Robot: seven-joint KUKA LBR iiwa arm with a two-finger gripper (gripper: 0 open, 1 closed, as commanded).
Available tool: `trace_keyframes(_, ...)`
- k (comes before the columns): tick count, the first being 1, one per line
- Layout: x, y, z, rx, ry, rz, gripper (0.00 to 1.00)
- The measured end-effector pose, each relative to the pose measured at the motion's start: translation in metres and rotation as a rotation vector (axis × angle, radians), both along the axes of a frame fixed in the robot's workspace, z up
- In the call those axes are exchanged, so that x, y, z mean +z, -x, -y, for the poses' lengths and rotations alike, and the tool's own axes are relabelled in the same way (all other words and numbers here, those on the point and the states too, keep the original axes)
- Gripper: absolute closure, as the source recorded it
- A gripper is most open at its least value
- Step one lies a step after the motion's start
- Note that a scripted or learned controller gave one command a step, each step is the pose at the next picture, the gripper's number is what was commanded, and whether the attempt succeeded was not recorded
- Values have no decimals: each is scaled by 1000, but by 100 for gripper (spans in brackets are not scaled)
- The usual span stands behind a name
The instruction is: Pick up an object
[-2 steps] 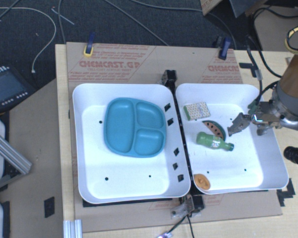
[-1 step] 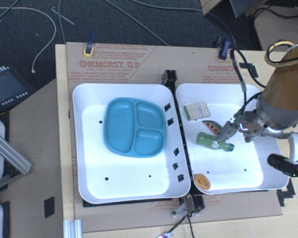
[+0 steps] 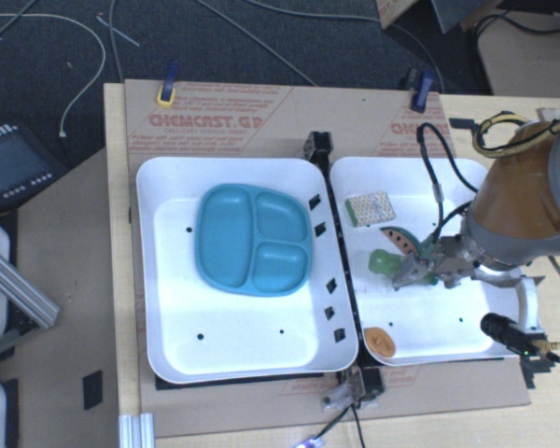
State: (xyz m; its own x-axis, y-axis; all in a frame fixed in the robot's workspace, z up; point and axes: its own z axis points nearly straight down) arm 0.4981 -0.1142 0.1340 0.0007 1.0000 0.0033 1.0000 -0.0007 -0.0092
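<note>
Two shallow white bins side by side on a bench: left bin (image 3: 168, 325) bearing a blue divided tray (image 3: 254, 239), right bin (image 3: 448, 339) bearing the small pickable things. Grey arm with orange band (image 3: 527, 199) reaching in from the right, gripper (image 3: 413, 273) low in the right bin. Cannot tell how the pincer stands; too small and cluttered to read.

Just beside the gripper tip, a small green object (image 3: 385, 262), touching or nearly so. Just above that, a curved reddish-brown piece (image 3: 399, 241). Further up, a speckled green-and-white sponge-like block (image 3: 370, 209), apart from the rest. Near the bin's front left corner, a round orange object (image 3: 381, 343), well apart from the gripper.

Likely target: the green object or the curved piece. Risks from here: closing off-centre and nudging the green object aside rather than pinching it; catching both crowded pieces at once and dropping one on the lift; scraping the bin floor.
</note>
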Motion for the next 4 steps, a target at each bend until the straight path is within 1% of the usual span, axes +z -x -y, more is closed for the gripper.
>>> trace_keyframes(1, -52, 1, -1, 0, 1, 4, 0)
trace_keyframes(2, -38, -1, -1, 0, 1, 9, 100)
trace_keyframes(3, 23, 2, 5, 1, 4, 15, 100)
trace_keyframes(4, 66, -1, 5, 2, 4, 15, 100)
